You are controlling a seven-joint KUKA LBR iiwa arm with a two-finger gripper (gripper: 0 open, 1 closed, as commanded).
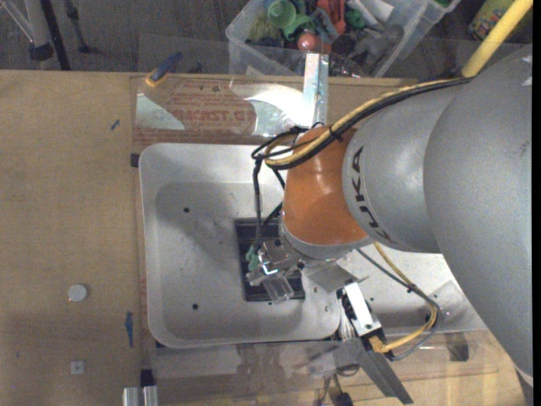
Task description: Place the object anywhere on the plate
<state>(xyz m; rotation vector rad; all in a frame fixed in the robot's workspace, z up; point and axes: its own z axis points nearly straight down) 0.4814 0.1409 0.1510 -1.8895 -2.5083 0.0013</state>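
Reaching down from the right, the grey arm (439,159) with its orange band (317,197) hangs over the white bin (182,227), its gripper (269,271) low above a dark rectangular patch on the bin floor. Whether the tool holds anything cannot be told: the wrist covers the tip, and the state of the grasping part is not visible from this angle. A small green-and-white shape beside the tool may be the object, or part of the tool's own fittings; it is too small to make out. No plate can be identified, and the dark patch under the gripper is partly hidden, so its nature stays unclear. Judging by this, the placing looks unfinished, with nothing confirmed as set down. The second bin is largely covered by the arm. Beyond the worktop (59,184), a clear tub of toys (334,15) sits at the top of the frame.
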